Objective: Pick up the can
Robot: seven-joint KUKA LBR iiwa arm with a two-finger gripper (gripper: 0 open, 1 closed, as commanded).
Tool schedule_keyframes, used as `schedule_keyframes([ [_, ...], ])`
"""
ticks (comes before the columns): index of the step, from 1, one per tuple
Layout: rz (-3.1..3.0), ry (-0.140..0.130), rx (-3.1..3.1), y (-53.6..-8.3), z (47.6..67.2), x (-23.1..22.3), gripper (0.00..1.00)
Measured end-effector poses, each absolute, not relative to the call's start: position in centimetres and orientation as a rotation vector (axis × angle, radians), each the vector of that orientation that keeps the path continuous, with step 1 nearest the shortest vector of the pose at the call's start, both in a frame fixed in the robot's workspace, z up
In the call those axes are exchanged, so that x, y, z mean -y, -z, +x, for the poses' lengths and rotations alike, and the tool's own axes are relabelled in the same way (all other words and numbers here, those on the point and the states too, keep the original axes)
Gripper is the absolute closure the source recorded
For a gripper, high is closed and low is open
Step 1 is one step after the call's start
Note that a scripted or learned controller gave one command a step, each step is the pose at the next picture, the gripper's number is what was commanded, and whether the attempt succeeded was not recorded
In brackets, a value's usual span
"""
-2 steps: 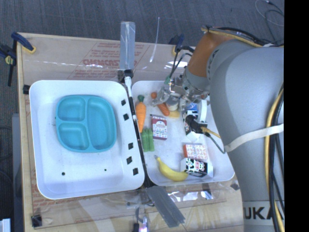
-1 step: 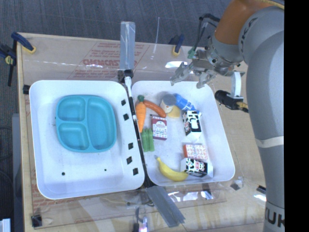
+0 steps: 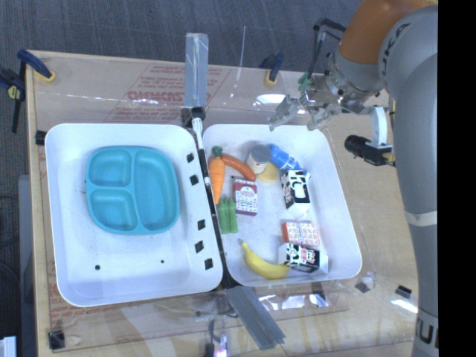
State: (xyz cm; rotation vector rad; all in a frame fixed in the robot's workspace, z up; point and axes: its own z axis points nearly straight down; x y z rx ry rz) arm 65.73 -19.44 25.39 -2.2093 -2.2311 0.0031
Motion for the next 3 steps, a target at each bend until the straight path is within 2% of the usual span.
schedule_keyframes([
  [1, -2.232, 0.020, 2.237, -13.3, 65.0, 14.3, 0.00],
  [2, -2.119, -0.003, 2.315, -13.8, 60.7, 18.6, 0.00],
  [3, -2.133, 0.000, 2.291, -10.4, 63.8, 20.1, 0.00],
])
